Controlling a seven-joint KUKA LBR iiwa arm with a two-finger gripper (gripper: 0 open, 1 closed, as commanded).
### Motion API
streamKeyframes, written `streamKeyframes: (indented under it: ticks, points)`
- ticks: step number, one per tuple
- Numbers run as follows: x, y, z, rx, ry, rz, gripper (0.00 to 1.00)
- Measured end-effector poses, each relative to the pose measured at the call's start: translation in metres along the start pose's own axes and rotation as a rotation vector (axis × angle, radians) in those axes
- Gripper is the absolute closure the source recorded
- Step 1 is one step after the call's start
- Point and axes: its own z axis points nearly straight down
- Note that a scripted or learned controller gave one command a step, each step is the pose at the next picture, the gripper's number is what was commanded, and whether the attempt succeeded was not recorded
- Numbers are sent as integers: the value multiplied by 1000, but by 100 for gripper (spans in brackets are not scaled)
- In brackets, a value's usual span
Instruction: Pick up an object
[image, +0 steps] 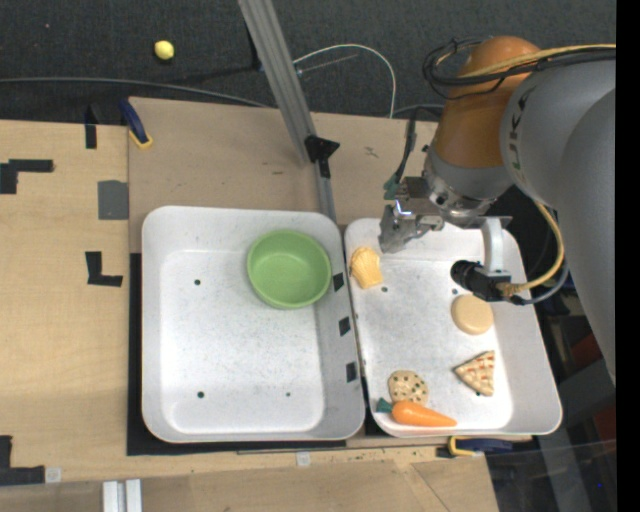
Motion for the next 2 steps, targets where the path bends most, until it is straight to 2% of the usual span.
streamKeyframes:
  ticks: [2]
  points:
    - [115, 19, 14, -2, 0, -1, 100]
